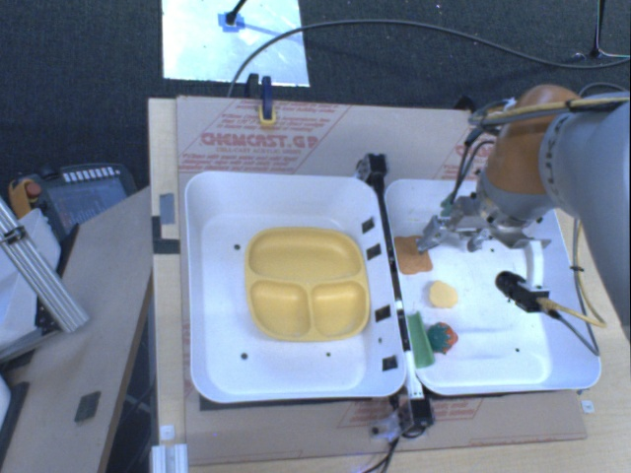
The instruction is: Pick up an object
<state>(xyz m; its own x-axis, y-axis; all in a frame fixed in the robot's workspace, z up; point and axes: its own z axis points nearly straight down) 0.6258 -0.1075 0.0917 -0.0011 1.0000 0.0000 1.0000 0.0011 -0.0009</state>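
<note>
Toast-like brown slab (414, 255) lies just below the gripper (441, 231) in the right bin (567, 363), apparently untouched; how far that tool is open cannot be told. Farther down sit one yellow round piece (443, 294), one green block (419, 340) and one green-orange toy (442, 337). Beyond the divider, the left bin (212, 363) holds one yellow compartment tray (307, 283). Both bins rest on cardboard (296, 136).

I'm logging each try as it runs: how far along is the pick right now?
Done: the arm has reached over the right bin. In hand: nothing seen held; the gripper hovers by the orange-brown flat piece. Left: grasping and lifting. That piece, the small yellow piece and the green and orange item all lie on the bin floor; the yellow tray sits in the left bin.
</note>
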